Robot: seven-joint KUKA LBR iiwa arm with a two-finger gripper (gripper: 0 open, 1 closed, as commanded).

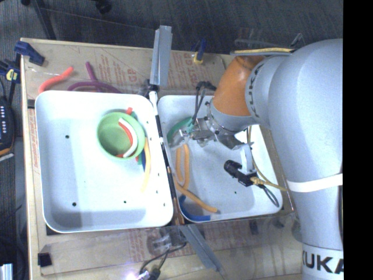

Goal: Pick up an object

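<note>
My gripper [191,134] is low in the right bin [256,200], near its upper left corner. A green object [176,127] lies right against the gripper's left side; whether it is held cannot be made out. Just below it an orange strip [184,163] runs along the bin's left wall, and an orange stick [201,202] crosses a blue piece [195,213] at the front left corner. In the left bin [76,185] sits a round green bowl [116,135] with red and white pieces on it, and a yellow stick [146,167] beside it.
The grey arm with its orange band [233,95] covers the right bin's back and right side. A black cable part [239,172] hangs over the bin's middle. A metal divider bar [160,54] stands between the bins. Red and purple tubes [87,83] lie behind the left bin.
</note>
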